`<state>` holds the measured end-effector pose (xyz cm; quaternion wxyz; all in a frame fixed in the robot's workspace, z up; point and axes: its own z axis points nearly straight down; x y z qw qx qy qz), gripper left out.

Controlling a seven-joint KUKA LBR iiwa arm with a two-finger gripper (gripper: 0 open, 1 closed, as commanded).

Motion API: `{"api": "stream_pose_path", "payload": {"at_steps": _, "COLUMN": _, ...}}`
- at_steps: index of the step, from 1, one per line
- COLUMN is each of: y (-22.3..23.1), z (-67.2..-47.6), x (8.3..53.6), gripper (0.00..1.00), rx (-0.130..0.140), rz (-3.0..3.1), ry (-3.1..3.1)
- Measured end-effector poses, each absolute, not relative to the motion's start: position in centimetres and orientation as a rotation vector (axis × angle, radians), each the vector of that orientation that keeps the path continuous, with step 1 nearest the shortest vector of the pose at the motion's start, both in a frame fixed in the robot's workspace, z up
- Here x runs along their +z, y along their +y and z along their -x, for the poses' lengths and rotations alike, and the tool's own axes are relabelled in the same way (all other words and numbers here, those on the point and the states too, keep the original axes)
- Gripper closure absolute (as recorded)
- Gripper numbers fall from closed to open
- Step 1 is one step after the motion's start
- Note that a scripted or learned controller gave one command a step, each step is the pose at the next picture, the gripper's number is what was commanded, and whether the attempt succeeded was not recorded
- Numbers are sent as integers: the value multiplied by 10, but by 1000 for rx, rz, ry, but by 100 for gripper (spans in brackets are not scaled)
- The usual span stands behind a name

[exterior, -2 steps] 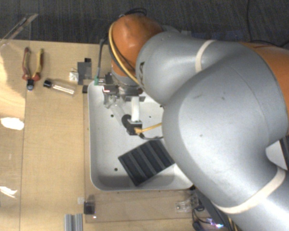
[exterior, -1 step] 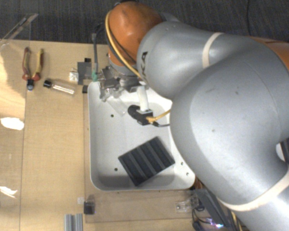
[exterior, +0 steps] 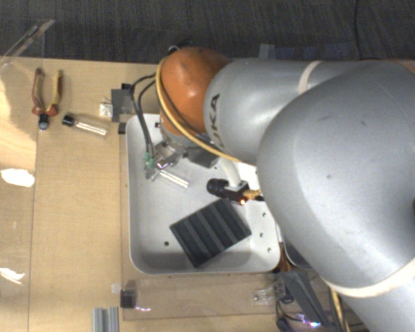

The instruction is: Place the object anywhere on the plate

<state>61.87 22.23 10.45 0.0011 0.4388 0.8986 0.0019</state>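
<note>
The grey arm is reaching in from 3 o'clock and is covering the right half of the view. Its orange band is sitting at 12 o'clock over the white bin.

The wooden table is carrying the bin, which is lying at the centre of the view, with its right side passing under the arm.

Inside the bin, a dark ribbed slab is lying flat at 5 o'clock, turned at a slant to the bin walls. It is touching none of the other loose things.

A small black object with an orange end is lying at 2 o'clock from the bin centre. It is near the slab's upper edge but apart from it, and its orange end is pointing toward 3 o'clock.

A clear tube is lying at 10 o'clock, well apart from the slab.

The jaws are hanging at 10 o'clock over the bin, just beside the upper end of the clear tube. Cables and the wrist are masking them, so it cannot be told whether they are released, clenched or grasping anything.

On the table at 10 o'clock from the bin, red-handled pliers are lying near the far edge. A capped clear vial is lying between the pliers and the bin.
</note>
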Motion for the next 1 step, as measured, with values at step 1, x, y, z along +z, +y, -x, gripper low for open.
{"api": "stream_pose_path", "payload": {"at_steps": 1, "y": 221, "z": -656, "x": 183, "gripper": 100, "rx": 6, "rz": -938, "ry": 2993}}
